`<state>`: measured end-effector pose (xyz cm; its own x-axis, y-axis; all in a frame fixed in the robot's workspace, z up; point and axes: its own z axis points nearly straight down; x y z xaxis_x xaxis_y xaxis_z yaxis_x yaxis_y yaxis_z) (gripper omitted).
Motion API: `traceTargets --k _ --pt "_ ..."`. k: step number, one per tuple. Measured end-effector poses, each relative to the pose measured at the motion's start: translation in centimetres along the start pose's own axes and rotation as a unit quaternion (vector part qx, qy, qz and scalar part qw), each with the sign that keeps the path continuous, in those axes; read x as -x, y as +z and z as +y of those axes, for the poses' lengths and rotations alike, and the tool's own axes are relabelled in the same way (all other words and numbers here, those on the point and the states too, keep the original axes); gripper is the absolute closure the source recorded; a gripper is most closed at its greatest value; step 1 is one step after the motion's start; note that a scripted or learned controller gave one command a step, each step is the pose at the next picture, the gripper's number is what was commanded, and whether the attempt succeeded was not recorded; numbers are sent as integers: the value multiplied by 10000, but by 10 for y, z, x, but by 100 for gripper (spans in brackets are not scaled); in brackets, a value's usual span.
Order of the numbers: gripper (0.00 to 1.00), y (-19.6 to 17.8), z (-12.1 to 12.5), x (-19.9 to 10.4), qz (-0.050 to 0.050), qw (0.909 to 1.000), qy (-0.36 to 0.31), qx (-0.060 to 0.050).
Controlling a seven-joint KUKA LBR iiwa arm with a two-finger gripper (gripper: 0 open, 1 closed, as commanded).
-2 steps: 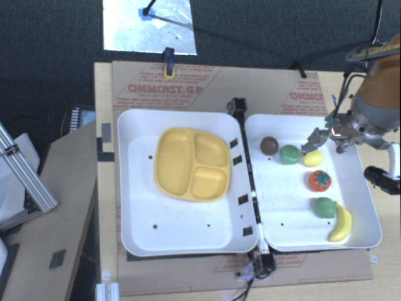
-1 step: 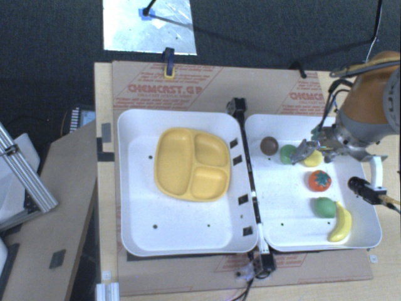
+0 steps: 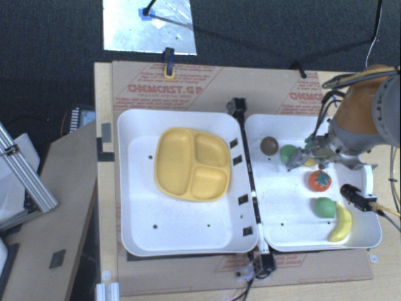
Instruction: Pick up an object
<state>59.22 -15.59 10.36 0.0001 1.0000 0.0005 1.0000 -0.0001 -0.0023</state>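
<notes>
The right bin (image 3: 282, 231) holds several small things. A brown ball (image 3: 269, 145) lies near its back left. A green fruit (image 3: 287, 153) sits just right of the ball. A red fruit (image 3: 319, 180) with a green top, a second green fruit (image 3: 324, 207) and a yellow banana (image 3: 340, 224) lie toward the front right. My gripper (image 3: 304, 157) hangs low over the bin, right beside the first green fruit, with a small yellow piece (image 3: 310, 162) showing just under it. The arm's body hides what lies behind the gripper.
A yellow divided plate (image 3: 191, 163) lies in the left bin (image 3: 138, 224). A black divider (image 3: 245, 168) with clips runs between the bins. Cables (image 3: 326, 105) trail from the arm over the right bin's back edge. A black fitting (image 3: 356, 197) sits at that bin's right wall.
</notes>
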Motion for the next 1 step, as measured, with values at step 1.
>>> traceTargets --k 1 --pt "100 -13 2 0 -10 10000 -1 31"
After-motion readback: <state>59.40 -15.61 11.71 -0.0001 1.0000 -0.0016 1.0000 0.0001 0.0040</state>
